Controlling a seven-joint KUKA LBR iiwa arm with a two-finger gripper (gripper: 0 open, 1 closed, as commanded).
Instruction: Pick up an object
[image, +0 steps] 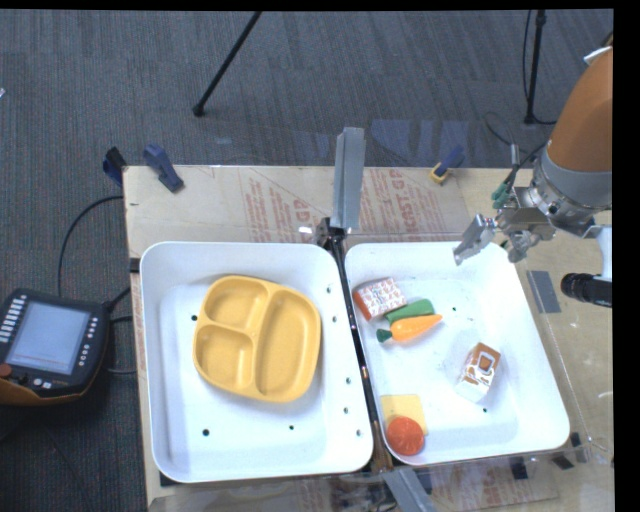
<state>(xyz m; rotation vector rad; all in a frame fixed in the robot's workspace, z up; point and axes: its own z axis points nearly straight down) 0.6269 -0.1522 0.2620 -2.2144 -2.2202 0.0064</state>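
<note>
The arm enters from the right edge of the view, with its orange band at the upper right corner and the grey wrist below it. The gripper (497, 238) hangs over the back right corner of the right bin (545, 395), at the bin's far rim. Its two fingers are spread apart, and nothing lies between them. One finger (472, 241) points down and to the left; the other sits closer to the wrist.

The right bin contains five items. A red and white patterned packet (380, 297) lies near the bin's left wall. Just beside it, to the right, lies a green pepper (411, 310), and a toy carrot (414, 327) lies touching the pepper's lower side. A small white and brown carton (479, 368) lies on the right half of the bin floor, well apart from the carrot. Near the front rim, a red tomato (405, 435) rests on a yellow cheese slice (400, 408). All five items lie on the bin floor, well apart from the gripper.

The left bin (165, 400) contains a yellow divided plate (260, 337) with three compartments, placed near the middle of the floor.

A handheld control pad (48, 345) with a screen lies on the carpet to the left of the bench. Clamps sit along the bench's far edge.
</note>
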